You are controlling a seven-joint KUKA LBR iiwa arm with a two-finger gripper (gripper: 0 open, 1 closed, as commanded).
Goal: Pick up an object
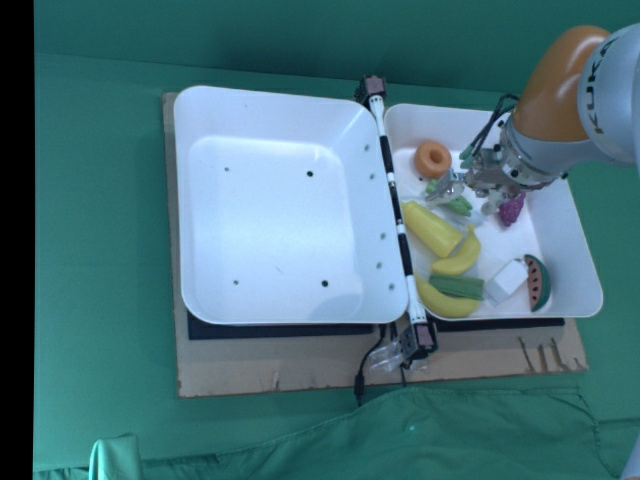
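Note:
My gripper hangs low over the back part of the right bin, reaching in from the right. Just in front of it lies a small green piece, touching or nearly touching the gripper's tip. An orange ring sits to its left and a purple grape bunch to its right. Further forward lie a yellow cob-like piece, two bananas, a green cucumber, a white block and a watermelon slice.
The left bin is beside it, parted by a black-and-white bar. Both bins rest on cardboard over green cloth. A cable clump lies at the front between the bins.

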